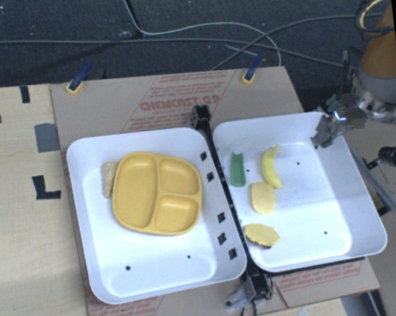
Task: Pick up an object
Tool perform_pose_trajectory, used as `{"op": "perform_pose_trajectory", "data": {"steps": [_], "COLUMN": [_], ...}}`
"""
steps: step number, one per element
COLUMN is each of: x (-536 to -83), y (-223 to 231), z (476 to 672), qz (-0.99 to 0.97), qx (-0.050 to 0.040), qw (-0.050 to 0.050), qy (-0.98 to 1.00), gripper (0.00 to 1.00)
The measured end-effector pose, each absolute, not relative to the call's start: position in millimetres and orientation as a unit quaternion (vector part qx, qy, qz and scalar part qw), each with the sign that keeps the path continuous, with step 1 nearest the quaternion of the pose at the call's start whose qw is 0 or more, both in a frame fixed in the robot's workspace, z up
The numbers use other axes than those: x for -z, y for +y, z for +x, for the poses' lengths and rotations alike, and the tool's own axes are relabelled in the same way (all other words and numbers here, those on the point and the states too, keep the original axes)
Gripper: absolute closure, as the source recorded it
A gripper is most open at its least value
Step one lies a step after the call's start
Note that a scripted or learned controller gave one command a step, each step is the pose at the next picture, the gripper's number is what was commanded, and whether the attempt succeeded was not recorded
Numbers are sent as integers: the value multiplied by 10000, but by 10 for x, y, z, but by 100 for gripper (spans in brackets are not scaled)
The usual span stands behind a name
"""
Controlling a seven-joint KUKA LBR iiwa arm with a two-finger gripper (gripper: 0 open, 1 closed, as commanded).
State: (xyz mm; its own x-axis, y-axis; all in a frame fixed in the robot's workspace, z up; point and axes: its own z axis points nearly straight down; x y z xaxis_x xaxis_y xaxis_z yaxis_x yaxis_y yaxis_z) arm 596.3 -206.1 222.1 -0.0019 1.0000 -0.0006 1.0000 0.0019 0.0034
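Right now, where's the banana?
In the camera view, the banana lies in the right bin, upper-left part, just right of the green piece and above the yellow block. The gripper hovers apart at the bin's right rim.

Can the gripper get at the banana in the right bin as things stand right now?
Probably yes. The gripper sits at the right bin's right rim, and the banana lies uncovered to its left with bare bin floor between them. The nearest piece, a yellow block, sits just below it.
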Motion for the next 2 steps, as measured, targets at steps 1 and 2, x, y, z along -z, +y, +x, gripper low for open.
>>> {"op": "perform_pose_trajectory", "data": {"steps": [1,2], "x": [-2309,-2196], "y": [-1540,-993], "z": [5893,5706], "qz": [7049,7053], "qx": [-6,8], "qw": [-4,-17], "qy": [7093,7090], "gripper": [100,100]}}
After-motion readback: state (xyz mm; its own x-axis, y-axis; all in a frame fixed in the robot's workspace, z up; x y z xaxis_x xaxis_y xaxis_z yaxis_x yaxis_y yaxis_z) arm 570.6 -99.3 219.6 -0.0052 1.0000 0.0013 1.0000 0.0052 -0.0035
